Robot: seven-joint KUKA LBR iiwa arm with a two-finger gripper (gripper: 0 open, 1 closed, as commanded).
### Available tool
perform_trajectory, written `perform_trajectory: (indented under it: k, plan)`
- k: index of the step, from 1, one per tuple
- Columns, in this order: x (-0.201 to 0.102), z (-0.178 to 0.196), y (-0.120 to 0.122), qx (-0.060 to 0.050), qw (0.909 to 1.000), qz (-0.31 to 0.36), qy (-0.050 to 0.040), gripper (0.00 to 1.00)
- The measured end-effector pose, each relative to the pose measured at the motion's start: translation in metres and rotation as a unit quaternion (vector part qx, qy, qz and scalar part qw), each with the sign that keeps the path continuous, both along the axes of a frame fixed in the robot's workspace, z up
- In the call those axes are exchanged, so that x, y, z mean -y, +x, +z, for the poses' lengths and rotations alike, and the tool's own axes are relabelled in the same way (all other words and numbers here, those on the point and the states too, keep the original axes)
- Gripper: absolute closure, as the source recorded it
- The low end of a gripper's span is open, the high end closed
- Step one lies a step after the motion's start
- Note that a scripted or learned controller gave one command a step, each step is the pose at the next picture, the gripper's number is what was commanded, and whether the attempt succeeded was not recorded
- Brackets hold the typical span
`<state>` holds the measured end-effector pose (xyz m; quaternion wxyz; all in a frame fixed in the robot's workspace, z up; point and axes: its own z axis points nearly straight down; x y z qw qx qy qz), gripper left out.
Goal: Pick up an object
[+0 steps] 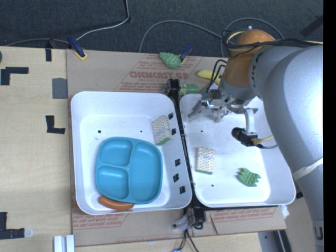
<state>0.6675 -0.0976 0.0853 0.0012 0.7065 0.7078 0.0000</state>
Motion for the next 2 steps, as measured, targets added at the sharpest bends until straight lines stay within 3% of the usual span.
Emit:
perform_trajectory:
  k: [2]
  plan:
    - [-0.0014,0.0000,0.0010,0.000,1.0000,-0.001,-0.0005,0.00]
